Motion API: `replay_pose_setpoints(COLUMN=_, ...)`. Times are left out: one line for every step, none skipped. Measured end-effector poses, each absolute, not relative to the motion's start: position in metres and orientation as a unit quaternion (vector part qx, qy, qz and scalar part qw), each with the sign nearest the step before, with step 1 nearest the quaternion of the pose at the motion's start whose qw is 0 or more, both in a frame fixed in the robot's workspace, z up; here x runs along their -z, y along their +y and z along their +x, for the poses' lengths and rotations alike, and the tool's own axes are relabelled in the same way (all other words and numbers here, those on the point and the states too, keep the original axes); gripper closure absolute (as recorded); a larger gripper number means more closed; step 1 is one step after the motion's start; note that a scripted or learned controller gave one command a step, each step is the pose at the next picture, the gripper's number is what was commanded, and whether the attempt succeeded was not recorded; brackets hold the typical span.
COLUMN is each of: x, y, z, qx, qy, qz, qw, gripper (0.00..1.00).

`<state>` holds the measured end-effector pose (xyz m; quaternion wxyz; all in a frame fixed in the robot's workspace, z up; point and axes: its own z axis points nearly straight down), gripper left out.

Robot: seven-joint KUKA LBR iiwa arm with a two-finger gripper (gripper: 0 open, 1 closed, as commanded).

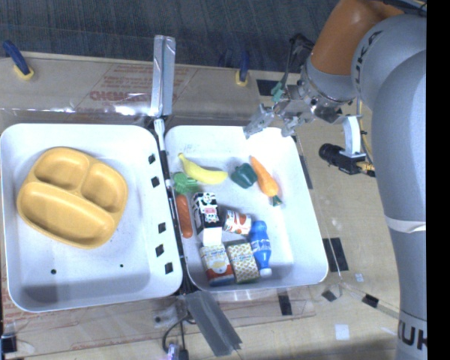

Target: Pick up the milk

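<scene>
Milk (206,209), a small black-and-white carton, stands in the right bin (304,208) near its left wall, among a banana (202,172), carrot (264,178), blue bottle (260,250) and small boxes. The pincer (268,120) hovers over that bin's far edge, well apart from the carton. Whether it is open or closed cannot be told.

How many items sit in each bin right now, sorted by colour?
Right bin:
Yellow: 1, banana
Green: 2, pepper, leafy piece
Orange or red: 2, carrot, sausage
Black-and-white: 1, milk
Blue: 1, bottle
Mixed-print packages: 3
Left bin:
Yellow: 1, tray
Total: 11
</scene>
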<state>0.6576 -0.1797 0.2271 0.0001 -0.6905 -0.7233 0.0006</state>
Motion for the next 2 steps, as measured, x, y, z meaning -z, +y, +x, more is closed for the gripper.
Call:
replay_pose_setpoints(x=-0.239, y=-0.178, z=0.659, qx=-0.0007, qy=-0.726, qz=-0.687, qw=0.0, gripper=1.0)
replay_pose_setpoints(x=-0.281, y=-0.167, z=0.556, qx=-0.0005, qy=-0.815, qz=-0.58, qw=0.001, gripper=1.0)
